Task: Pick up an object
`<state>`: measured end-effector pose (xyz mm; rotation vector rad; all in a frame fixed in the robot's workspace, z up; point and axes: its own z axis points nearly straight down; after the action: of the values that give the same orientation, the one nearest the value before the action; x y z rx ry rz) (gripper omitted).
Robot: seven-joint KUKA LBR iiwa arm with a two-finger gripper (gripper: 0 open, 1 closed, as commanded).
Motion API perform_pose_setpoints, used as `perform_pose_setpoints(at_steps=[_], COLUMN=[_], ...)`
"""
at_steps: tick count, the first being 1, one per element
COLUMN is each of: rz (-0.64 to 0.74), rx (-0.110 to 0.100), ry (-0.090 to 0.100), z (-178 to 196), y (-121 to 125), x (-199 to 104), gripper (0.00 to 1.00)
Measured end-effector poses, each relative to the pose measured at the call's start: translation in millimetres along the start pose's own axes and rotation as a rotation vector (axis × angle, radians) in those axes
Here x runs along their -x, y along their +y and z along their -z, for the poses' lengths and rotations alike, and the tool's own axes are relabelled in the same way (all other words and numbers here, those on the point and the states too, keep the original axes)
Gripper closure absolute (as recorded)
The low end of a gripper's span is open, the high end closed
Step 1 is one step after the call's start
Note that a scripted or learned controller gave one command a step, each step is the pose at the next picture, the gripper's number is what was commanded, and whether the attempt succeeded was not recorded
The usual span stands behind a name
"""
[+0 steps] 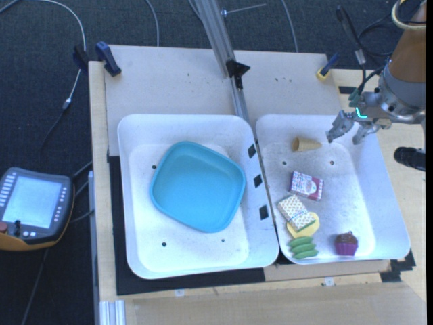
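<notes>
Objects for picking all sat in the right bin (379, 181): a tan cone-shaped piece (306, 144) lay on its side at the far end, a small red-and-white carton (306, 185) sat near the middle, and a checkered packet (293, 208) was just nearer than that. The packet overlapped a yellow piece (302, 223), and a green pea-pod-like item (304, 248) lay at the near edge just beyond it. A purple item (346, 243) sat to the right of the green one, apart from it.

Tool (347, 130) hung over the far right part of the right bin, to the right of the cone and clear of it. Its two fingers were spread apart with nothing between them. Whether the tips touched the bin floor could not be told. A cyan light glowed on the tool body. Arm (409, 59) came in from the right, orange band above the wrist.

Left bin (132, 181) held one light blue square plate (197, 185), lying flat near its centre. Both bins sat side by side on the desk (169, 80), their inner rims touching. A blue clamp (107, 57) gripped the far left desk corner. A teach pendant (32, 207) lay on the floor to the left of the desk.
</notes>
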<state>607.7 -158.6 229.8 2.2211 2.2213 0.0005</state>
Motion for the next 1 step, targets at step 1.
perform_pose_setpoints(at_steps=[1], rz=[0.000], rx=[0.000], ry=[0.000], z=[0.0], y=[0.0], x=[0.0], gripper=[0.00])
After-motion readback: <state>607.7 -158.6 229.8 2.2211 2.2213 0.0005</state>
